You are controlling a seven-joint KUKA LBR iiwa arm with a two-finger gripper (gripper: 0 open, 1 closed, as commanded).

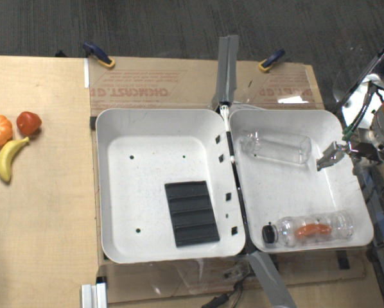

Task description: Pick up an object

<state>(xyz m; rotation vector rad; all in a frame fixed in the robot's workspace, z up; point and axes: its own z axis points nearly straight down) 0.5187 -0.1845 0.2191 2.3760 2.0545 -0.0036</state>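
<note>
arm reaches in at right bin's right rim, gripper low, fingers' state cannot tell; clear bottle far-left of it, capped bottle near; black block in left bin.

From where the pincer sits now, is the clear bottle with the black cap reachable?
Probably yes. The pincer hangs over the right bin's right side, and the clear bottle lies uncovered near the front wall, with nothing between them.
</note>
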